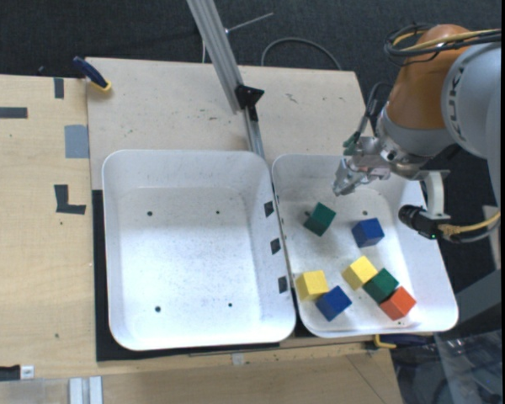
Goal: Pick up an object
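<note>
The right bin holds several small cubes. A dark green cube lies toward its upper left, a blue cube to its right. Lower down are a yellow cube, a blue cube, a yellow cube, a green cube and an orange-red cube. My gripper hangs over the bin's far part, just above and right of the dark green cube, with nothing seen between its fingers.
The left bin lies beside the right one. A slanted metal pole crosses the bench behind the bins. A blue and yellow tool lies at the far left corner. Cables run by the arm on the right.
</note>
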Tool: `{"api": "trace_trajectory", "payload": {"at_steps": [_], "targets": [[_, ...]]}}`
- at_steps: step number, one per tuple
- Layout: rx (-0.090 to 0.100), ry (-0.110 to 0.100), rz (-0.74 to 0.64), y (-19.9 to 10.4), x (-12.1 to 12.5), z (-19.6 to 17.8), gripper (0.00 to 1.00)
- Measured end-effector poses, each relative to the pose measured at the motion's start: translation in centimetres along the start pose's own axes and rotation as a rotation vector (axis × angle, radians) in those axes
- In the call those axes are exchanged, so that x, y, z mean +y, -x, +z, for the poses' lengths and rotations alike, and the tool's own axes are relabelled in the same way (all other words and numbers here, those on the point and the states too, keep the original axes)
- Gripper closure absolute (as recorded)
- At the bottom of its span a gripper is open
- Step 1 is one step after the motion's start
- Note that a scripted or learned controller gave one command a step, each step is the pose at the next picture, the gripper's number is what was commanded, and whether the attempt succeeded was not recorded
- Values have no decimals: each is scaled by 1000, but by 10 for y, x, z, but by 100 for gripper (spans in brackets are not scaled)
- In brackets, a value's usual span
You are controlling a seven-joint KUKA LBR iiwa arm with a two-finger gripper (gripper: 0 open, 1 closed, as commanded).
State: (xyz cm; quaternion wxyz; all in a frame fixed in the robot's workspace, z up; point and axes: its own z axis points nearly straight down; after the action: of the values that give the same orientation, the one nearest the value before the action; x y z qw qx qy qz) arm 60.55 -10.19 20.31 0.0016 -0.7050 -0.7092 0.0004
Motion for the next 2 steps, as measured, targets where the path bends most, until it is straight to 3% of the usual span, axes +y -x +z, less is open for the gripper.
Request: {"api": "trace_trajectory", "payload": {"at_steps": [2], "targets": [[0,2,-2,-119,-1,-25,100]]}}
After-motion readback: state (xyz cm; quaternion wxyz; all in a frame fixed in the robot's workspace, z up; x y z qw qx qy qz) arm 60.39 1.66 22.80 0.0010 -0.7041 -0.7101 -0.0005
